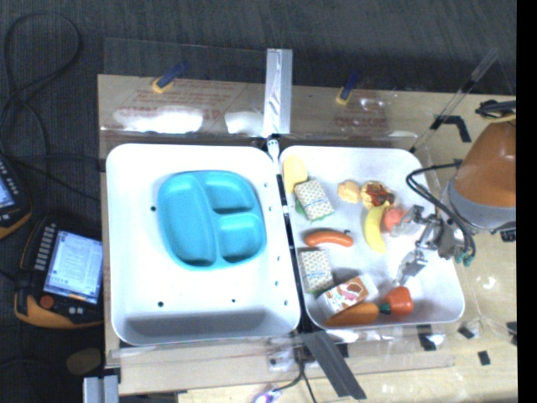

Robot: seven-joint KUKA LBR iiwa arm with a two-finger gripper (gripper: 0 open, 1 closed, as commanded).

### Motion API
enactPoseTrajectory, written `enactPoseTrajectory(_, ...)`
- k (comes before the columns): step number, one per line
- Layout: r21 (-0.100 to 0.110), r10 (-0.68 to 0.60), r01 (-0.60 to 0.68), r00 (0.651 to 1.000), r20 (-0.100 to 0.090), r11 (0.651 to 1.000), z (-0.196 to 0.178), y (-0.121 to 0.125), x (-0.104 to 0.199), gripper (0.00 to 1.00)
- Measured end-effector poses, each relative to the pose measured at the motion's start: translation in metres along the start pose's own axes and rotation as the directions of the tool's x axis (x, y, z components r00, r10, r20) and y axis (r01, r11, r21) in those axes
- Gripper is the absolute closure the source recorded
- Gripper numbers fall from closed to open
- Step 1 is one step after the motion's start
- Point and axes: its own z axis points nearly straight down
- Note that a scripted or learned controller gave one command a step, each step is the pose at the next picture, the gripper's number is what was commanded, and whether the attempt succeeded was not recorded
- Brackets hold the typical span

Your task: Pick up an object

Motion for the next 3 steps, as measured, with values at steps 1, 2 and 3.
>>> enactPoseTrajectory(1,0.002,0.055,-0.055,0.998,0.001,0.998,-0.035,0.037,-0.087,0.00)
enactPoseTrajectory(2,-0.001,0.177,-0.177,0.984,0.008,0.984,0.028,0.014,-0.047,0.00)
enactPoseTrajectory(3,-0.001,0.394,-0.394,0.919,0.008,0.919,0.029,0.053,-0.099,0.00)
